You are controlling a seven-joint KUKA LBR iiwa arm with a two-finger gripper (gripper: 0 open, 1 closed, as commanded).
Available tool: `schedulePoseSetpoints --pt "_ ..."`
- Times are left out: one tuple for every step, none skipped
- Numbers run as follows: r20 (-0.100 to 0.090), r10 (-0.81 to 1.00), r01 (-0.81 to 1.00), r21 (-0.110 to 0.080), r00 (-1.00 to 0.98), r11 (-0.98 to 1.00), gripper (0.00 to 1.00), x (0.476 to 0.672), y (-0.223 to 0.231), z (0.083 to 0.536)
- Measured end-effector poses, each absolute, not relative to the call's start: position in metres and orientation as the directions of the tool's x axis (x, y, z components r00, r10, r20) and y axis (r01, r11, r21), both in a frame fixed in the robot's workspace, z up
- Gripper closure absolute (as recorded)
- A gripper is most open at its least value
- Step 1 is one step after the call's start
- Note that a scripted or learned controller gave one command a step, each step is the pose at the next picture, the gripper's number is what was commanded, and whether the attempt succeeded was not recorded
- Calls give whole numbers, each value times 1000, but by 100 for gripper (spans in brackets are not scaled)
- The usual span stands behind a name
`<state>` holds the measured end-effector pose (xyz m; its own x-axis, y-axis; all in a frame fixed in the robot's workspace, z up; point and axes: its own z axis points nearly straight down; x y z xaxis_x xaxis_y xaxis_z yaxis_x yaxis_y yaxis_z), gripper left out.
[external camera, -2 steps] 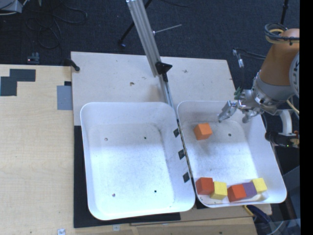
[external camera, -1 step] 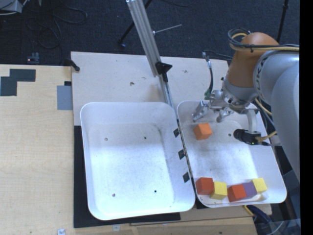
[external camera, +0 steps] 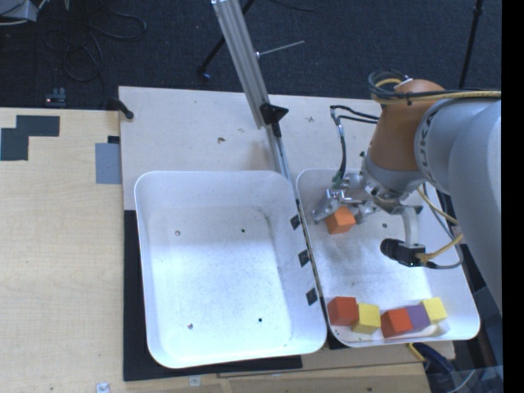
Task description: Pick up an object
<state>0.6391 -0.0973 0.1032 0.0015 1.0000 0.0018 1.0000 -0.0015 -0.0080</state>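
The orange block (external camera: 341, 220) sits at the end effector (external camera: 344, 213) over the right bin (external camera: 458, 326), seemingly pinched between its fingers, though the view is coarse; small, stiff, likely light; flat opposite faces suit gripping.

A dark carpeted floor (external camera: 123, 31) is seen across the top, strewn with black cables (external camera: 90, 23) and crossed by thin black stand legs (external camera: 233, 27). A pale wooden benchtop (external camera: 57, 252) carrying grey rectangular patches (external camera: 106, 162) occupies the left, and a beige board (external camera: 205, 125) is laid beside it under even light
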Motion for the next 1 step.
schedulePoseSetpoints --pt "1 1000 1000 0 3 -3 0 630 -143 93"
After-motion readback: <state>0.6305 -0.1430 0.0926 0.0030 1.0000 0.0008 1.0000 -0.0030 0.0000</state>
